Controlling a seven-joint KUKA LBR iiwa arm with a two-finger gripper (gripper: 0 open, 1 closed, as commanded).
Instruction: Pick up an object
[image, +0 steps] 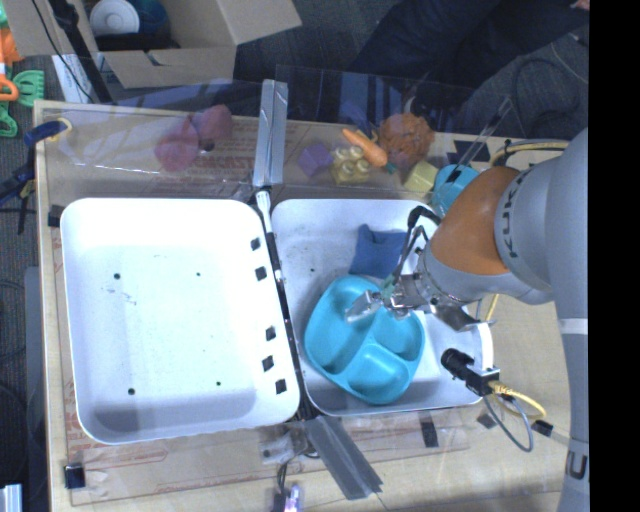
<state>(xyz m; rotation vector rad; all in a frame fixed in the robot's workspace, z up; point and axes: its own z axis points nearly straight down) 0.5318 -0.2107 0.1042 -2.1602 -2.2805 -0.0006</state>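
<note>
Left bin floor open; blue bowl, blue cloth crowd right bin.

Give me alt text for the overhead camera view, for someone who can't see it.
A grey and orange robot arm reaches from the right into the right white bin, its gripper over the rim of a light blue divided bowl. A dark blue cloth lies behind the bowl, and the left bin sits alongside.

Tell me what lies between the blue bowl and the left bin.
In the camera view, between the blue bowl and the left bin lies bare white floor of the right bin, then the two bins' adjoining rims with small black clips.
</note>
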